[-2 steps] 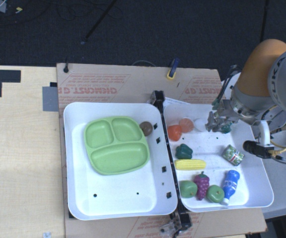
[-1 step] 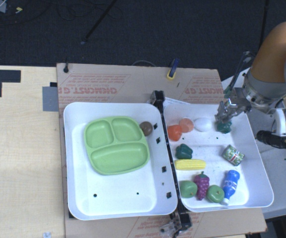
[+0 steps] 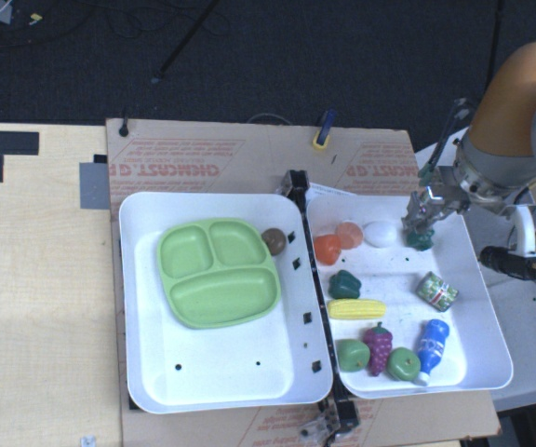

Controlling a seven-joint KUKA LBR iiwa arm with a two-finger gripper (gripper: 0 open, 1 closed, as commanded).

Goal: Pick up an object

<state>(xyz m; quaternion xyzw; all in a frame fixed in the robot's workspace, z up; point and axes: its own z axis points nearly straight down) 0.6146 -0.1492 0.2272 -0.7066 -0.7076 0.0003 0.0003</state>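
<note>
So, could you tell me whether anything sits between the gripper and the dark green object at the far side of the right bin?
Nothing visible does. The gripper is directly over the dark green object near the right bin's far edge. The nearest neighbour, a white egg, lies clear to its left.

A small dark green object (image 3: 421, 240) sits near the right bin's far edge.

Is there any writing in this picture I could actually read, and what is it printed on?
Red print on the cardboard sheet under the bins, left part: appears upside down and mirrored, too blurred to read surely.
Red print on the same cardboard, right part: likewise unreadable.
Red print on the cardboard's front edge: too small.
Label on the small green can: blurred.
Label on the blue bottle: blurred.
</note>
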